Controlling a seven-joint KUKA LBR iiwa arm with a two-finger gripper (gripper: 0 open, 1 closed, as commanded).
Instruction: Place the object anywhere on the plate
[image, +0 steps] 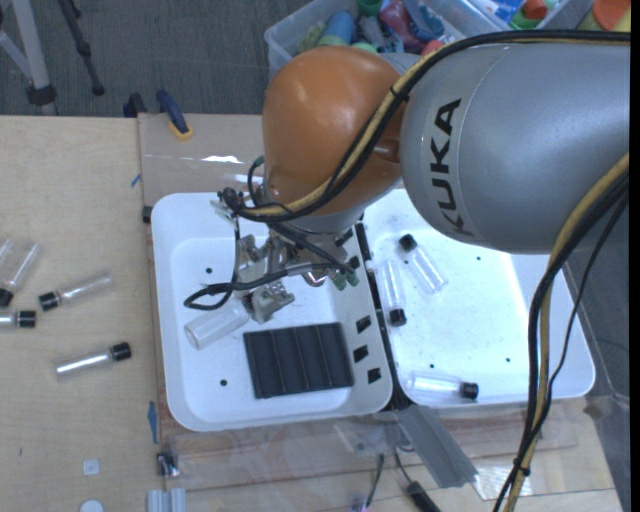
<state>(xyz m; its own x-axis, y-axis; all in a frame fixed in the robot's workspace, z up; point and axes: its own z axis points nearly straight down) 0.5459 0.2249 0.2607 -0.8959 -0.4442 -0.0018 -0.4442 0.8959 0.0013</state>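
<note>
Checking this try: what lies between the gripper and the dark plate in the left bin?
In the camera view, a bare strip of white bin floor separates the gripper from the plate; a clear vial lies just left.

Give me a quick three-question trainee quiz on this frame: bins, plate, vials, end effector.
1. True or false: the dark ribbed plate lies in the right bin.
2. The end effector is over: A) the left bin; B) the right bin; C) neither bin.
3. How many black-capped vials lie in the right bin?
Key: 1 false, the plate lies in the left bin. 2 A. 3 three.
</note>
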